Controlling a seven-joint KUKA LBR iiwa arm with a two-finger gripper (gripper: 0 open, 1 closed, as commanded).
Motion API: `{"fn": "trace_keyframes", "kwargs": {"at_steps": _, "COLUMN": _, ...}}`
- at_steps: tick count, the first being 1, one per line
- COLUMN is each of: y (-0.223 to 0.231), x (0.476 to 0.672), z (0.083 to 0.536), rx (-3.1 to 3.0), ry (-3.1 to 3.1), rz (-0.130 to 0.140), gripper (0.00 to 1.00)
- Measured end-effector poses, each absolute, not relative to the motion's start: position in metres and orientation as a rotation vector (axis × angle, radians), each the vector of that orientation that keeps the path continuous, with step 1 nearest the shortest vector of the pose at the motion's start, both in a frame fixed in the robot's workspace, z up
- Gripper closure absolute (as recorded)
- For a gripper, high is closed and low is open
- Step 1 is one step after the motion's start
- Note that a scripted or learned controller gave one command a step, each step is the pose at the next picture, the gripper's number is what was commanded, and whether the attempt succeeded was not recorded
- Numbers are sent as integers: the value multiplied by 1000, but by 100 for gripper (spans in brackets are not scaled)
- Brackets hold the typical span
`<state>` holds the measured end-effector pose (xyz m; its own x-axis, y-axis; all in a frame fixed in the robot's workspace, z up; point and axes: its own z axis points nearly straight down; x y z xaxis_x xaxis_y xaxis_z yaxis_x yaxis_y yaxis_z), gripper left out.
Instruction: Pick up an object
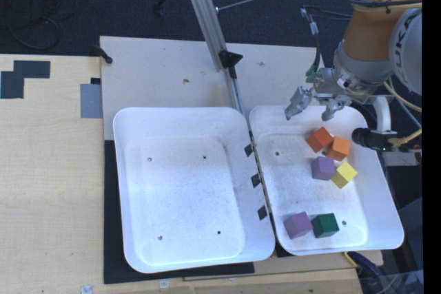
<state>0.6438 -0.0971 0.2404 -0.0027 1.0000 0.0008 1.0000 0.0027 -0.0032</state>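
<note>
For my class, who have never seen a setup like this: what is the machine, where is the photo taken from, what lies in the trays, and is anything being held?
The photo comes from one fixed camera above a bench, looking down at a slant. The machine is a robot arm, grey with an orange band, reaching in from the right. Its claw has two open fingers and hangs above the far rim of the right bin, with nothing between them. In that bin lie six small blocks: a red-orange one, an orange one, two purple ones, a yellow one and a green one. Beside it sits the left bin.
</note>
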Motion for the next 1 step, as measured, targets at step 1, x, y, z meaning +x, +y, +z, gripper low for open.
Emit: {"fn": "trace_keyframes", "kwargs": {"at_steps": 1, "y": -156, "x": 668, "z": 170, "rx": -2223, "ry": -2217, "rz": 8, "gripper": 0}}
